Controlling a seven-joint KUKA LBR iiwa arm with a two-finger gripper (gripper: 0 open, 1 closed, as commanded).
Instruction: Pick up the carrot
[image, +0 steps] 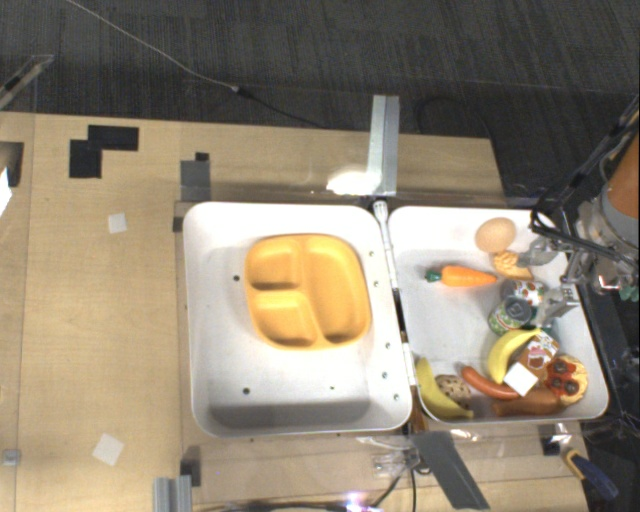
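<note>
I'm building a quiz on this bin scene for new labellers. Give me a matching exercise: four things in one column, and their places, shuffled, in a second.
Things
1. carrot
2. yellow divided tray
3. egg
4. small banana

Places
A. far end of the right bin, beyond the carrot
B. near left corner of the right bin
C. middle of the left bin
D. upper middle of the right bin, lying crosswise, green top to the left

Pairs: 1-D, 2-C, 3-A, 4-B
</note>
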